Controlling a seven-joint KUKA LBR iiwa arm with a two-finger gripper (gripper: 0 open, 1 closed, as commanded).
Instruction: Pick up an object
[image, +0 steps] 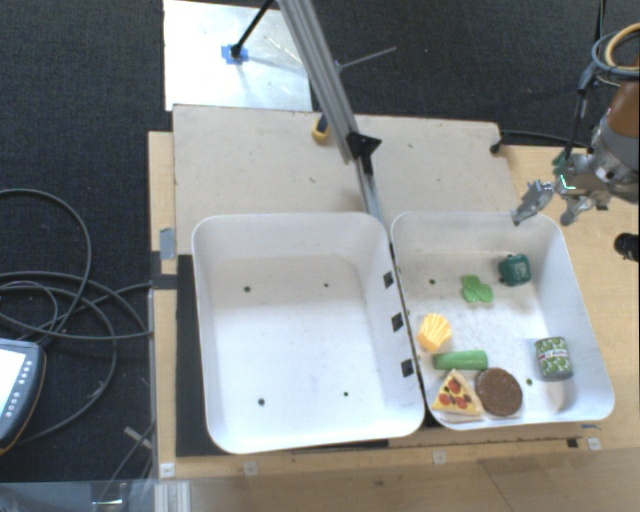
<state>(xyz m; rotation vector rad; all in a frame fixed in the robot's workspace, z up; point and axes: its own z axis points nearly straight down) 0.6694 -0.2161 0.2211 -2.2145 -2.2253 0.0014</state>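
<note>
Toys (480, 355) clustered in right bin (580, 300), hand (553, 203) spread wide over far rim

Black cables (60, 300) and a tablet (15, 385) lie left of the bench.

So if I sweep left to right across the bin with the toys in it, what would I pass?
Yellow shell-shaped toy → pizza slice → light green leafy piece → brown round cookie → dark green toy → green can.
</note>
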